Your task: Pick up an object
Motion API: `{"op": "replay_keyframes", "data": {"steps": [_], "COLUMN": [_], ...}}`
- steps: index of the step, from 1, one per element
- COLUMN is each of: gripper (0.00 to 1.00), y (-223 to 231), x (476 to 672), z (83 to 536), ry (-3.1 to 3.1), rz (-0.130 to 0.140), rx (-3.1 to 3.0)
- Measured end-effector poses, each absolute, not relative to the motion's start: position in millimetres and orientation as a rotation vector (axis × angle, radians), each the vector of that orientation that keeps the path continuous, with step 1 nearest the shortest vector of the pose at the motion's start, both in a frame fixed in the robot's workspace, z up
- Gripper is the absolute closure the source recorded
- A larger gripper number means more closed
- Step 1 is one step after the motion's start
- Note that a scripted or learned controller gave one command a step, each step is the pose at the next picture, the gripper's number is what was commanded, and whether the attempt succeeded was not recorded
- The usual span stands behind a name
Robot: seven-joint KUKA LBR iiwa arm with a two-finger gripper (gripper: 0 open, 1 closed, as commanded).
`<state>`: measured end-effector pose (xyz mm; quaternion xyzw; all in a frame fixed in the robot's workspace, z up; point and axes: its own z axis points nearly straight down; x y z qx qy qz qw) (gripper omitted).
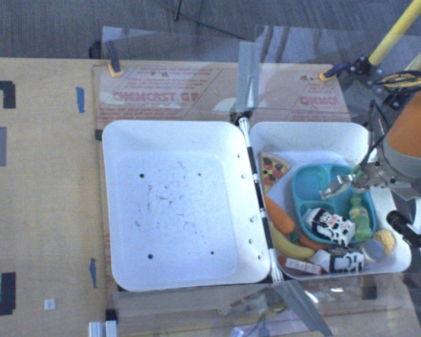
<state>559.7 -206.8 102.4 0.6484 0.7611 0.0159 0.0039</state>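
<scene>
Teal plate [310, 188] lies under the hand [338, 186], whose finger state I cannot tell

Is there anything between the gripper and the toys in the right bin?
Nothing visible blocks it. The gripper hangs right above the teal plate in the right bin, with the black-and-white cow toy and green toy just below it in view.

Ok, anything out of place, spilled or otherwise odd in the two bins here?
Nothing spilled. The right-hand white bin is crowded: a teal divided plastic tray lies tilted on an orange toy carrot, a yellow toy banana and black-and-white cow-patterned toys. The left-hand white bin has scuffs and small dark specks.
</scene>
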Motion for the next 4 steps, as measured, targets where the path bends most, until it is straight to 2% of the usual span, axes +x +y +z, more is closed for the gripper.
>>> {"op": "replay_keyframes", "data": {"steps": [1,2,3,4], "gripper": [0.00,0.00,0.00,1.00], "y": [-209,-153,-140,-144], "x": [526.9,587.8,550.6,553.8], "z": [103,167,102,110], "ry": [2.460,2.707,2.774,2.758], "rz": [0.055,0.000,0.006,0.003], "rx": [1.877,1.593,1.456,1.453]}}
